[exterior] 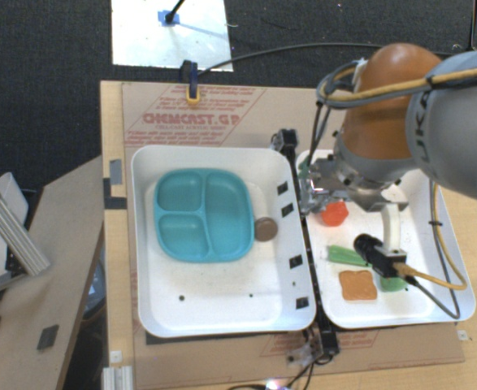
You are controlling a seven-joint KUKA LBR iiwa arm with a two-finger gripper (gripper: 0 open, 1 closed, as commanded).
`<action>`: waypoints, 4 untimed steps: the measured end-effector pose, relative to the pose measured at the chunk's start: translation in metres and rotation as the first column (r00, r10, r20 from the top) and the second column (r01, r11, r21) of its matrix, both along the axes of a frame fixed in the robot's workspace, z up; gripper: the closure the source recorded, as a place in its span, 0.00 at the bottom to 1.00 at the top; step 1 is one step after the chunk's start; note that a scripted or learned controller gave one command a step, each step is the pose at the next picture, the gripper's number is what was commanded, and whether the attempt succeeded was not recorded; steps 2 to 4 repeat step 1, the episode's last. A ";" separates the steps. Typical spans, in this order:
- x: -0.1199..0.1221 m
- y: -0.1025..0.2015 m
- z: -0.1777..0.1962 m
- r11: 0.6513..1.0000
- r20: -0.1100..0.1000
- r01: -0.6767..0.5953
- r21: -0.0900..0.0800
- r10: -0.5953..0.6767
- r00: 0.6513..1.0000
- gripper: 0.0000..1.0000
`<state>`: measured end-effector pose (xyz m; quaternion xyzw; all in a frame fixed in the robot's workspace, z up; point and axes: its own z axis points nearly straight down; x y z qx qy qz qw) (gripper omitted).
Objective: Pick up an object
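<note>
Pincer (311,192) is down low at the wall (301,234) where the two bins meet, just beside the red lump (333,214) rather than over it. Honestly can't tell how far open it is or whether it's got anything, since the wrist hides that. I'd treat the pick as not made yet.

Working out from that lump, nearest the camera first. The toast (357,285) lies flat on the camera side of it, well apart. A green strip (345,255) sits between toast and lump, nearer the lump but not touching it. Both are low and flat, so I reckon they're harder grabs.

The lump looks like the best bet: chunky and clear of its neighbours. To do it well, I'd shift the pincer sideways off the wall until it's centred over the lump, then go straight down and close. Dropping from where it is now would likely clip the wall or just nudge the lump away.

Across the wall from the lump, a brown disc (265,229) sits just beside a teal plate (203,215). Leave those. Far beyond the lump, the tabletop carries printed cardboard (193,119).
</note>
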<state>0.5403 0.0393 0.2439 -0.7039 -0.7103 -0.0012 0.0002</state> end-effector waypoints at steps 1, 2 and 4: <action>0.010 0.053 -0.022 1.000 -0.001 -0.001 0.000 0.001 1.000 1.00; 0.010 0.053 -0.022 1.000 -0.001 -0.001 0.000 0.001 1.000 1.00; 0.010 0.053 -0.022 1.000 -0.001 -0.001 0.000 0.001 1.000 1.00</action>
